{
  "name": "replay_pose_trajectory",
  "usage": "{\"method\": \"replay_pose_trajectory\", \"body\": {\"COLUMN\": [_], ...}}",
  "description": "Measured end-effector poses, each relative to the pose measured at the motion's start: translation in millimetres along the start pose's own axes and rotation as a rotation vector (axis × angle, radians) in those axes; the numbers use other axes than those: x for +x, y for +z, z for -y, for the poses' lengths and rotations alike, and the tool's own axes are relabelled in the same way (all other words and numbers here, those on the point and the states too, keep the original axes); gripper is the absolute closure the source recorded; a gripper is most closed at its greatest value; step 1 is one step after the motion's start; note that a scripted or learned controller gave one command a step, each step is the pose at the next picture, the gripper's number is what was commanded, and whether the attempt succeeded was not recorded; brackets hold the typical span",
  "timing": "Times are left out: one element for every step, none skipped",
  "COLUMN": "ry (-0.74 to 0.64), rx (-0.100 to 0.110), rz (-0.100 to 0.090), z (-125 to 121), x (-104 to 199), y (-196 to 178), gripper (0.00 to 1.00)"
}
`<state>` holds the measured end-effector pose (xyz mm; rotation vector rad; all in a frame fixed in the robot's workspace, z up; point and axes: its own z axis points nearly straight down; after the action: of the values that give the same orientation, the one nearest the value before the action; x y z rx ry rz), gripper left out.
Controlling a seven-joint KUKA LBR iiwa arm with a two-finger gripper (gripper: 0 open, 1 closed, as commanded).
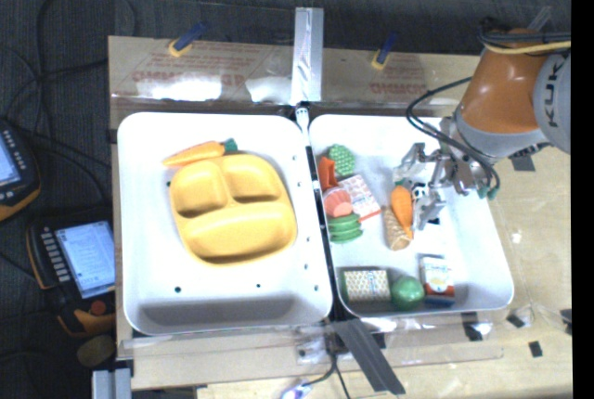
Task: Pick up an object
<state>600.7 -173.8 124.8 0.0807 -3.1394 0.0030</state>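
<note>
Reaches in from the right with the gripper (pixel 429 179) low over the right bin (pixel 497 281), just beside the upper end of an orange cone-shaped piece (pixel 400 213) lying lengthwise on the bin floor. Cannot tell from this slant whether the tool is released or clenched; shows nothing lifted and nothing visibly caught in it, so counts as no grasp yet. Looks, by position, like the approach or the start of a grab aimed at that orange piece, though touching or merely close cannot be settled. Leaves the other candidates resting in the same bin: a green ribbed piece (pixel 342 158), a pink packet (pixel 355 199), a stack of green slices (pixel 344 228), a small patterned box (pixel 366 284), a green ball (pixel 406 291) and a little carton (pixel 436 279). Holds, in the left bin (pixel 139 295), a yellow divided tray (pixel 232 205) with a carrot (pixel 197 152) at its far edge, well apart from the arm. Remains to do, as a judgement: close on one item securely and raise it clear of the bin.
</note>
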Motion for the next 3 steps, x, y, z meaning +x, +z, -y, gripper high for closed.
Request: {"method": "replay_pose_trajectory", "body": {"ry": [0.118, 0.116, 0.343], "rx": [0.002, 0.005, -0.001], "rz": [0.011, 0.013, 0.002], "z": [-33.4, -33.6, -101.7], "x": [8.5, 6.8, 31.4], "y": [35.3, 25.5, -100.0], "gripper": [0.00, 1.00, 1.00]}}
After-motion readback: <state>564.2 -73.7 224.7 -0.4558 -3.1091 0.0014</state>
